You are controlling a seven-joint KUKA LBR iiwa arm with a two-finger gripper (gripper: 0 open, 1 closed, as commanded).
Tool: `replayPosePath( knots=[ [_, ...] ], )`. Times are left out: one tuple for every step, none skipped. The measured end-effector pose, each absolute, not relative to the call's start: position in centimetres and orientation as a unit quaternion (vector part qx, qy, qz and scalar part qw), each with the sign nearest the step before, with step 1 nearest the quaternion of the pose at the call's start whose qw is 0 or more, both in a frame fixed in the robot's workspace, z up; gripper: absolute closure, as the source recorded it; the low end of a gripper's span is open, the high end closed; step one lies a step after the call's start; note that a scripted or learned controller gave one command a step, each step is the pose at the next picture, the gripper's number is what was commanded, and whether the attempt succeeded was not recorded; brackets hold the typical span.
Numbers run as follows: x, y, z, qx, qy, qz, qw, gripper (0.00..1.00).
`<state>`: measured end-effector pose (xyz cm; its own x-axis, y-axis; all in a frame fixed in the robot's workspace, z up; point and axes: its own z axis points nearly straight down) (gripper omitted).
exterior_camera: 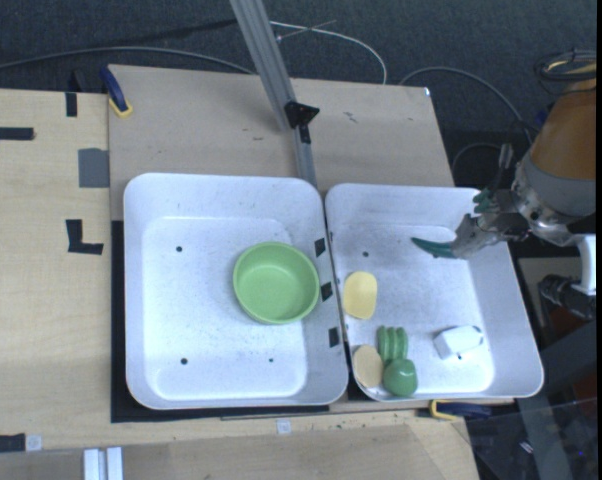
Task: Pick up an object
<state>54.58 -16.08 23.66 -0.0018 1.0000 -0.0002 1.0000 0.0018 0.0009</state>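
The gripper (468, 240) sits over the upper right part of the right bin (501, 313), and whether it is spread or pressed together cannot be told. A thin teal piece (433, 245), curved and pointed, extends leftward from the gripper tip; whether it is a gripped object or part of the tool cannot be determined. The arm (566, 158) enters from the right, grey at the wrist with a smooth orange band above it. The right bin is shallow, white and faintly speckled, with rounded corners. It contains a pale yellow oval piece (360, 294) near its left wall, well apart from the gripper and lower left of it. Along the front edge lie a second yellow piece (368, 365), a ribbed green object (392, 343) and a round green object (400, 377), grouped closely together. A small white object (458, 341) rests below the gripper, near the lower right corner. The left bin (161, 268), same material and form, holds a smooth light green bowl (275, 283), upright. A grey metal pole (266, 53) crosses the bench (41, 268), which has a light wood surface with black tape marks. No legible writing is visible.
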Motion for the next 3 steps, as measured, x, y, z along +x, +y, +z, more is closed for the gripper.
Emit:
replayPosePath(
  knots=[
    [55.4, -10.7, 22.4, 0.705, 0.709, -0.0002, -0.001, 1.00],
    [56.7, -5.1, 23.4, 0.704, 0.710, 0.0005, -0.001, 1.00],
    [56.7, -0.4, 22.6, 0.705, 0.709, -0.0006, -0.002, 1.00]
  ],
)
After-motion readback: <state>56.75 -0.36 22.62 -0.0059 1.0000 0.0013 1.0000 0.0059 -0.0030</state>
